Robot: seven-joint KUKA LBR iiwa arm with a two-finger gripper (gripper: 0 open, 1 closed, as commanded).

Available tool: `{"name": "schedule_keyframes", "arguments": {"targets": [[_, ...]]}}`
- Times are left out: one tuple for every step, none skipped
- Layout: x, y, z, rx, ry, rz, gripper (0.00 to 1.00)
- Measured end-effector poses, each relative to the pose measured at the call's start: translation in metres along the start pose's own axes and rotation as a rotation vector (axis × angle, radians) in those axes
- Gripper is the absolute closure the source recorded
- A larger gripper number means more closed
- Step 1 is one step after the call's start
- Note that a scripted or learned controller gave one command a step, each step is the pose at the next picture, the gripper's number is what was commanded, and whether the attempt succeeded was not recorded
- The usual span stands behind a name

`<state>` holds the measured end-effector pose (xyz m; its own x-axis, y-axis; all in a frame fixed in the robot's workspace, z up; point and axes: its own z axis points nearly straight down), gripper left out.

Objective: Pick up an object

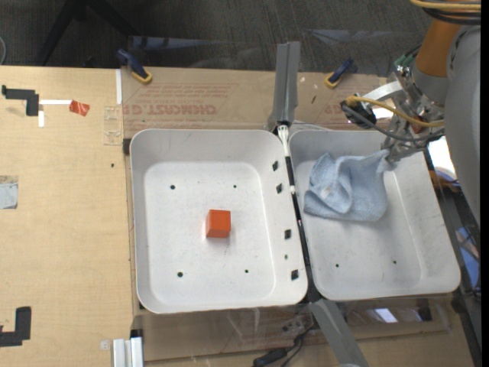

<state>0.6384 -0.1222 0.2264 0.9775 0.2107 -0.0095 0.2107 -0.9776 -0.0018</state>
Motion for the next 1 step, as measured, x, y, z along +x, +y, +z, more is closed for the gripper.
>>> {"name": "schedule_keyframes", "arguments": {"targets": [[-0.0268,-0.0123,-0.0113,0.001,0.0,0.012,1.0]]}}
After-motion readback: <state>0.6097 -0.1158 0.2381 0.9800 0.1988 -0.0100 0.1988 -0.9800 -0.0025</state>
